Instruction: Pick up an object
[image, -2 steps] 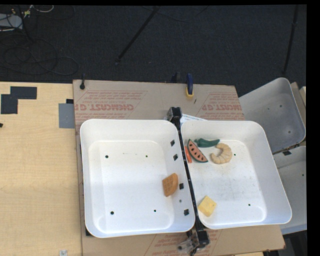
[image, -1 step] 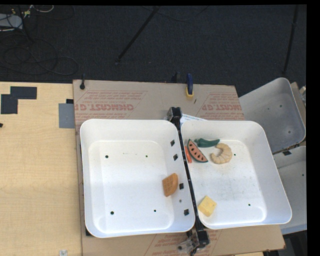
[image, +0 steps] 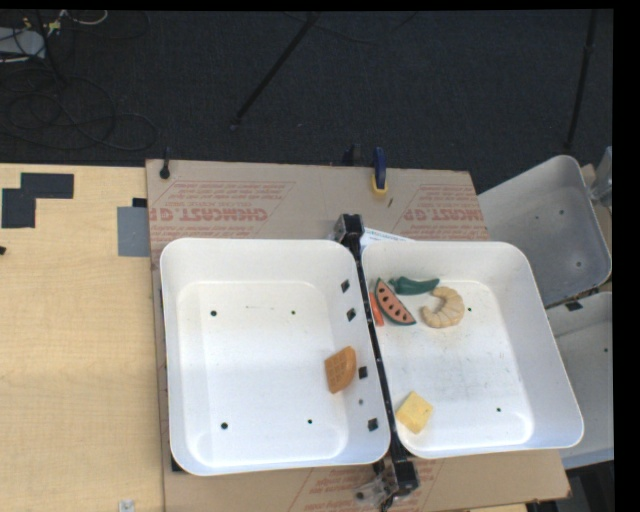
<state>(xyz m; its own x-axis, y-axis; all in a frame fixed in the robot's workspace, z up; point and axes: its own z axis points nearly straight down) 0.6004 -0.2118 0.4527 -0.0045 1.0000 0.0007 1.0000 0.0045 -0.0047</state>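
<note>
The right bin (image: 520, 400) holds a watermelon slice (image: 392, 303), a green pepper (image: 415, 285), a tan croissant (image: 444, 307) and a yellow cheese block (image: 414, 412). An orange-brown bread piece (image: 341, 370) lies in the left bin (image: 200, 420), near its right wall.
A black divider rail (image: 366, 340) runs between the two bins. The bins rest on a cardboard sheet (image: 260, 205) clamped at the back by a blue clamp (image: 379, 170). A grey metal plate (image: 560, 230) stands at the right. Cables lie on the dark floor behind.
</note>
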